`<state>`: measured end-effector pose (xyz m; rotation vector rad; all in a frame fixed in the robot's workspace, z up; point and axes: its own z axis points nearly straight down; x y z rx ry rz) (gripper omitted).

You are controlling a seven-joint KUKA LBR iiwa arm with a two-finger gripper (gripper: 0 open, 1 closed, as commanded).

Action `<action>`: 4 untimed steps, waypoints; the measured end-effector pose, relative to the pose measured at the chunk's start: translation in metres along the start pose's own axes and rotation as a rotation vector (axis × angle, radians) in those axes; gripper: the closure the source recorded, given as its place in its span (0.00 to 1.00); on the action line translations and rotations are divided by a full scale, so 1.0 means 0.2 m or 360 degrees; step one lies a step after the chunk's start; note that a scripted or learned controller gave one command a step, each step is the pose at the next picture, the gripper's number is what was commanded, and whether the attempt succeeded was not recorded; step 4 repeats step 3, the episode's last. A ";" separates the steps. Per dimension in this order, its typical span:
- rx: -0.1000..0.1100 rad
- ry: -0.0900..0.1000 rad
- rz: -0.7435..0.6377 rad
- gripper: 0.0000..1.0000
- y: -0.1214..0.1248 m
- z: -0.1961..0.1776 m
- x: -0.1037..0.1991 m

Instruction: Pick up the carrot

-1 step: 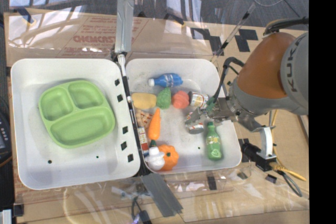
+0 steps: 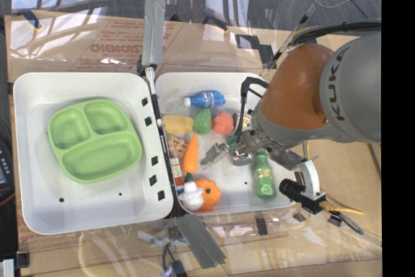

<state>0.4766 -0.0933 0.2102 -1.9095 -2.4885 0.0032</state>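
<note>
Bench with brown cardboard under two white bins, grey carpet beyond. Left bin [image 2: 32, 139] holds a green divided plate [image 2: 96, 139]. Right bin [image 2: 170, 84] holds the clutter: blue bottle [image 2: 206, 99], yellow piece [image 2: 177, 124], green piece [image 2: 203, 121], pinkish-red piece [image 2: 224, 123], green bottle [image 2: 263, 176], an orange-and-white toy [image 2: 200, 194] at the near edge.

Carrot [image 2: 190, 154] lies in the right bin's left part, just beside the divider wall, between the yellow piece above it and the orange-and-white toy below it. Long axis runs roughly up-down in view, tilted slightly, narrow end toward the yellow piece; looks close to touching it.

Gripper [image 2: 224, 149] hangs low over mid-bin, grey arm coming in from the right. Metal fingers [image 2: 213, 154] look spread, nothing between them. They point toward view-left.

Key relation: carrot sits just to view-left of the fingertips, near but apart. Judgement: a short shift toward the divider puts the jaws over it. Closing across the short width means the finger line should cross the carrot's long axis. Risk: divider wall close on the far side, little room for the outer finger; neighbours at both ends may get nudged.
</note>
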 end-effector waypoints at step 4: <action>-0.0011 -0.0006 -0.0256 1.00 0.68 -0.02 0.01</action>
